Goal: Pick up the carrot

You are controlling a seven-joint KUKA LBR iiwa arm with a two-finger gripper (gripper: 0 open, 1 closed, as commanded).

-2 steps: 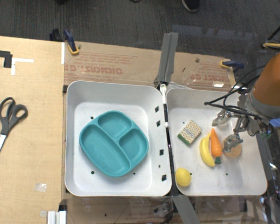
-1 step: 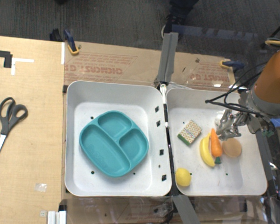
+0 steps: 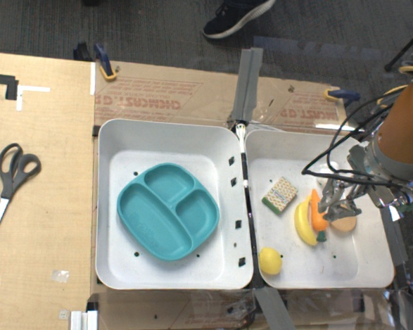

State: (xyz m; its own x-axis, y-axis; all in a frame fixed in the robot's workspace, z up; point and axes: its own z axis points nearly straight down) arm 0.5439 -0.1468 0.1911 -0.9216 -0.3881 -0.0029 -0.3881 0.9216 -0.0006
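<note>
Claw (image 3: 333, 206) hung low in the right bin (image 3: 357, 273), directly over the carrot (image 3: 317, 216); its state could not be told from this slant.

Largest to smallest:
- Left bin (image 3: 104, 210) held a teal tray (image 3: 168, 211).
- Right bin held the food items.
- Banana (image 3: 304, 225) lay touching the carrot's left side.
- Carrot lay between the banana and a tan round item (image 3: 344, 222), its upper end under the claw.
- Cracker (image 3: 280, 195) sat near, up-left of the banana.
- Lemon (image 3: 270, 261) sat apart, near the front wall.

Judged step: at the grasp, lift not yet made. Next move called for a firm closure on the carrot alone, then a straight rise. Banana crowding was the likely trouble.
</note>
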